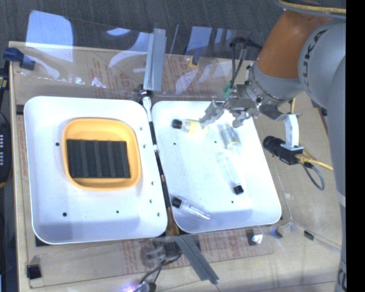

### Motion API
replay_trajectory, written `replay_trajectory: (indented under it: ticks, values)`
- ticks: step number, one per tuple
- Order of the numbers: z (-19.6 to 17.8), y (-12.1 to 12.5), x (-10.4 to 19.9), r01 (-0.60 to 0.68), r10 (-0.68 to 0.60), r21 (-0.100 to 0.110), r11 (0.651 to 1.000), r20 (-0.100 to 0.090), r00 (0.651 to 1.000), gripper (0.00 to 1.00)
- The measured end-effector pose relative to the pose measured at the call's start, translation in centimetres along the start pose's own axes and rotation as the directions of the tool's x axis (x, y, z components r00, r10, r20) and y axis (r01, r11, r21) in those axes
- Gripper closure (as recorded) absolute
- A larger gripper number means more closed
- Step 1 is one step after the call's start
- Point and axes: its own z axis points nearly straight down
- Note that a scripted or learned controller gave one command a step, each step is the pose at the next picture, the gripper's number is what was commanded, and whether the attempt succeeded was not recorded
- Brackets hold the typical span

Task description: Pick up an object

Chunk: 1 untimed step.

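The arm [304, 47] is reaching in over the top of the right bin [264, 208]. Its gripper [227, 115] is hanging above the bin's top edge, and the jaws are looking spread apart with nothing between them.

Four small things are lying in this bin. A yellow tube [186, 125] with a dark cap is sitting near the top, just beside the gripper. A clear tube [230, 137] is lying right under the gripper. A long clear tube [230, 172] with a dark end is lying in the middle. One more tube [190, 208] is lying at the bottom, well apart from the rest.

I think the clear tube under the gripper is the easiest one to get. The jaws should be coming straight down with one finger on each long side, then squeezing at the middle. These tubes are round and will likely be rolling away if pushed.

The bin wall is close, so the fingers could be bumping it. The left bin [36, 181] is holding a yellow tray [100, 129] with a dark grid, well out of the way.
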Motion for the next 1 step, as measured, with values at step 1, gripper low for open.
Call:
replay_trajectory:
  ticks: [1]
  values:
    - [8.87, 5.51, -3.55, 0.154, -0.154, -0.003, 0.988, 0.001, 0.988, 0.0]
